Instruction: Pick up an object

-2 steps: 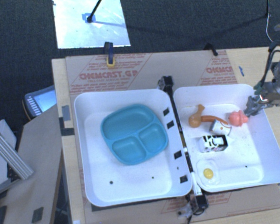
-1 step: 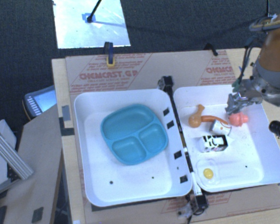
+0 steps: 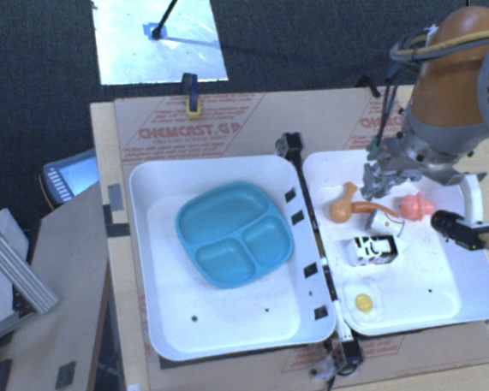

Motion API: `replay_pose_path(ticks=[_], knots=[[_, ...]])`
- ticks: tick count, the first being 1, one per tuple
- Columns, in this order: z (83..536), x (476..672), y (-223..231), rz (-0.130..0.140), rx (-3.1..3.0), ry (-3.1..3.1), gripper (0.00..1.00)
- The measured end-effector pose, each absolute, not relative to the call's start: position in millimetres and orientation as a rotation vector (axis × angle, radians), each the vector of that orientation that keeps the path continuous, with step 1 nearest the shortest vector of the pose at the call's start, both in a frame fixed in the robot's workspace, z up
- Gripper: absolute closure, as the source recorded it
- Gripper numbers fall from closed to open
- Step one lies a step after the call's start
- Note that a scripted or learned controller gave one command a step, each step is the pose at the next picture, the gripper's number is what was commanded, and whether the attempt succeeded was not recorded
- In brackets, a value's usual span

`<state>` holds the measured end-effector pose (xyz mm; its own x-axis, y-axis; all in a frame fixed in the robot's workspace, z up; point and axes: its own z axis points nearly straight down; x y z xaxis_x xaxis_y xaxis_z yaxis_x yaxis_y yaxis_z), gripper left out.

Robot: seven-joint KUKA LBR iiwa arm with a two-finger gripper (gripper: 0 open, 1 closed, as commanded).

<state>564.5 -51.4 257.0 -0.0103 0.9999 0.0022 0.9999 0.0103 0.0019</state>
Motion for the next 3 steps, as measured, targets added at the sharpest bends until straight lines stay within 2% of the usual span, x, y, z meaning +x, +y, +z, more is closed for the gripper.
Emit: replay_pose_path(ticks=[3], knots=[[224,621.7,100,-0.004,-2.211,-2.232,1.00]])
